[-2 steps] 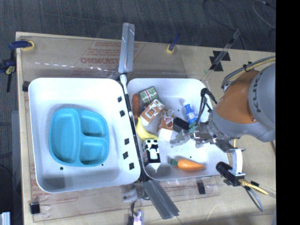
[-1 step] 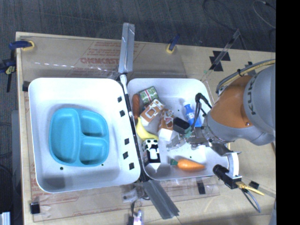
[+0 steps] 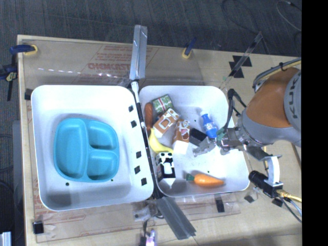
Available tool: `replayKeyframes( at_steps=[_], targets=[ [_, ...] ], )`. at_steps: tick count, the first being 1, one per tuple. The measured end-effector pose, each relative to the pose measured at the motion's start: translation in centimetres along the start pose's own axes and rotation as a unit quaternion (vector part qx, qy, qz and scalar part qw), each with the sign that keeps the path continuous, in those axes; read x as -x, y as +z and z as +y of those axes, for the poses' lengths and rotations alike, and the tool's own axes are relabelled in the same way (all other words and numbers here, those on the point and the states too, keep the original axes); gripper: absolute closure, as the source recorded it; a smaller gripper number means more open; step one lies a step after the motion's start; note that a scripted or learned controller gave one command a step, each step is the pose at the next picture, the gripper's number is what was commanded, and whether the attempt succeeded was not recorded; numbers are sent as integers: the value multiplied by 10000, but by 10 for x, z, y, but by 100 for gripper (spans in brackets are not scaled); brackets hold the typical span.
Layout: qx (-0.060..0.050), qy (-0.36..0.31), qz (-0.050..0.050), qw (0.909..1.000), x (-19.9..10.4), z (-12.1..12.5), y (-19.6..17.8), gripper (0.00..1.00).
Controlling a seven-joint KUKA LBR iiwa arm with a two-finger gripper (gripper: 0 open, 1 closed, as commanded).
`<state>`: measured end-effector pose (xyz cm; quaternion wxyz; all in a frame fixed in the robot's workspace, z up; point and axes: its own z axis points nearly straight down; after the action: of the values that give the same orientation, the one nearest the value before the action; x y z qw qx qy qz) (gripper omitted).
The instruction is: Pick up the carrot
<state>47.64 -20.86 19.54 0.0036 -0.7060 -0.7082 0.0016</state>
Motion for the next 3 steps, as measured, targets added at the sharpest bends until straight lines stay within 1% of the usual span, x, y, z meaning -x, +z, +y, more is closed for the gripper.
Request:
replayKeyframes(
  at_steps=[1, 2, 3],
  targets=[
    [-11, -2226, 8, 9749, 1, 0, 35, 0],
    [-7, -2767, 10, 9610, 0, 0, 53, 0],
    [-36, -2787, 29, 9604, 0, 0, 47, 100]
  ],
)
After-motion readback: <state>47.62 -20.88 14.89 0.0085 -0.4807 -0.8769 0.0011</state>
